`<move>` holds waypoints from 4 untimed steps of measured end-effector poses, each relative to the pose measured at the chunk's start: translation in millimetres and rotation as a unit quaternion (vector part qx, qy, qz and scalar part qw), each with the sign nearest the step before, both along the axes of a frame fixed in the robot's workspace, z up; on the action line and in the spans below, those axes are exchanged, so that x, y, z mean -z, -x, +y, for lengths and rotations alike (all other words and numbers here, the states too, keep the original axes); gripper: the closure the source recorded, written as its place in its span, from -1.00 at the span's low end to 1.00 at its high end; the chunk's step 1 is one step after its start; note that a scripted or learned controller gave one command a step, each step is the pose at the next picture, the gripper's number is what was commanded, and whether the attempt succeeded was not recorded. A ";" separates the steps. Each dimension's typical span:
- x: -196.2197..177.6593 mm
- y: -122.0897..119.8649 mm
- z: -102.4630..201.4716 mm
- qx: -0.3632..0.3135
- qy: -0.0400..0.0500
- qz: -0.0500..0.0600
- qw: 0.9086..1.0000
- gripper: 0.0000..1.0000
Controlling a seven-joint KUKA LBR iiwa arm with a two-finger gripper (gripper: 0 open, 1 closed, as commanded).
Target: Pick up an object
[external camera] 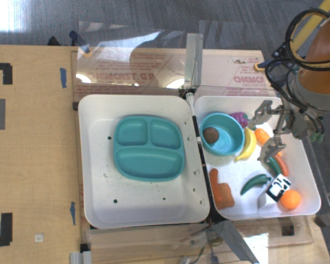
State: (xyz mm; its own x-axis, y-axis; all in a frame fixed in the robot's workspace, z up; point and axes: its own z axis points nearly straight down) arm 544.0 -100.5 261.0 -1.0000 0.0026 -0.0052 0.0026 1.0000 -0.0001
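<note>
White bins sit side by side. The left bin (93, 164) holds a teal tray (149, 148). The right bin (311, 202) holds a blue bowl (223, 133) with a brown ball (210, 134) inside, by the bin's left wall. The gripper (275, 131) hangs near the right wall with fingers spread, gripping nothing. A carrot (279, 161) lies just below it.

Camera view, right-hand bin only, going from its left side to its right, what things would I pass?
Brown carrot-like piece → blue bowl holding a brown ball → green pepper → orange ball. The claw hangs over the bin's right part.
</note>
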 end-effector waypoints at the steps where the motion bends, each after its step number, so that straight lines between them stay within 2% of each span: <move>1: 122.5 -2.0 -25.4 0.074 -0.001 0.005 0.997 -1.00; 2: 170.6 -32.2 -34.0 0.091 -0.001 -0.004 0.996 -1.00; 3: 170.9 -52.5 -33.5 0.091 0.000 -0.005 0.996 -1.00; 4: 170.0 -74.5 7.3 0.083 0.001 -0.004 0.997 -1.00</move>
